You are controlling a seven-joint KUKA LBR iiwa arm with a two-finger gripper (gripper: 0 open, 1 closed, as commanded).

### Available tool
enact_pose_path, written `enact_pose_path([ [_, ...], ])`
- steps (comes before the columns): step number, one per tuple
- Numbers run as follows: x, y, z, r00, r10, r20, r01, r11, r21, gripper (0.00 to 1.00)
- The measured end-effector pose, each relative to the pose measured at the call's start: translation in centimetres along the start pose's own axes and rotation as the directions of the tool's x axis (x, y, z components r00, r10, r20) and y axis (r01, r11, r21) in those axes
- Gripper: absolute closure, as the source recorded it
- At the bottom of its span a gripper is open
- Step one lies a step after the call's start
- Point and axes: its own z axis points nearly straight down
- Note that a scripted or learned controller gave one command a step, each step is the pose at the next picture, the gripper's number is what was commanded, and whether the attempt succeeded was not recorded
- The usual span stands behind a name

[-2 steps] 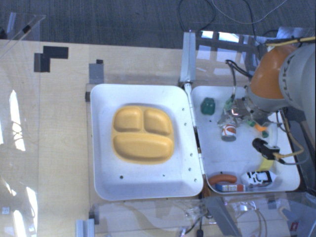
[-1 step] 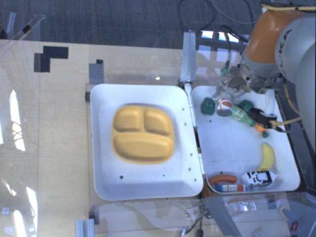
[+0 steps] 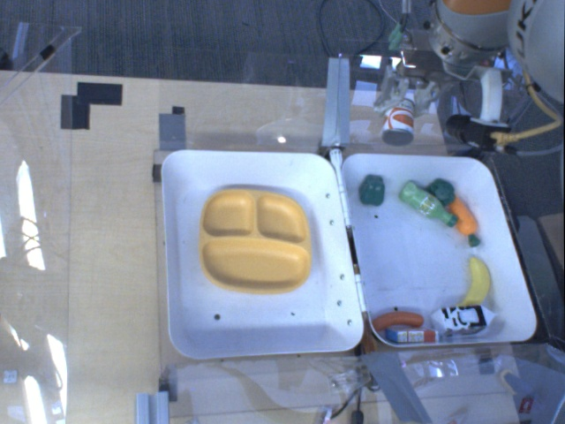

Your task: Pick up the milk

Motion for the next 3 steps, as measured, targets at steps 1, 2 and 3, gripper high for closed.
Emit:
enact_pose_path([
  [1,3.1,0.0,-7.8,1.0,-0.015,-0.001,0.015,1.0,0.0,1.0],
  [2,3.3,0.0,-8.9,1.0,-0.025,0.0,0.025,1.0,-0.005,1.0],
  [3,3.5,0.1,-10.0,0.999,-0.035,0.001,0.035,0.999,-0.01,1.0],
])
